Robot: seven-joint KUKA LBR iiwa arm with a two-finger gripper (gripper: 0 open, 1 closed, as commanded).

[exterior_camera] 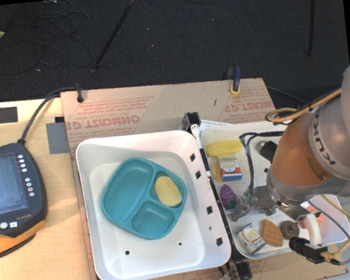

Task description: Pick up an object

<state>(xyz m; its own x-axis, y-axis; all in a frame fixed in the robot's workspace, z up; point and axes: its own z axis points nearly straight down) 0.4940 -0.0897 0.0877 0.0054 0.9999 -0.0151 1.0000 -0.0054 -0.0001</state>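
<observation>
The right bin [341, 234] holds several small objects. A yellow block [224, 147] lies at the back, above a small white, red and blue carton [231, 170]. A purple object [227, 193] sits by the left wall. Near the front lie a small printed cup [251, 238], a brown biscuit-shaped piece [271, 233] and a red and white item [312, 223]. My gripper [252, 204] hangs low over the middle of this bin, just right of the purple object. The arm's orange band and grey body cover the bin's right half.
The left bin [96, 161] holds a teal divided plate [135, 203] with a yellow oval object [168, 191] in its right compartment. A control pendant [5, 190] lies on the bench at far left. Black clips line the divider [206, 183] between the bins.
</observation>
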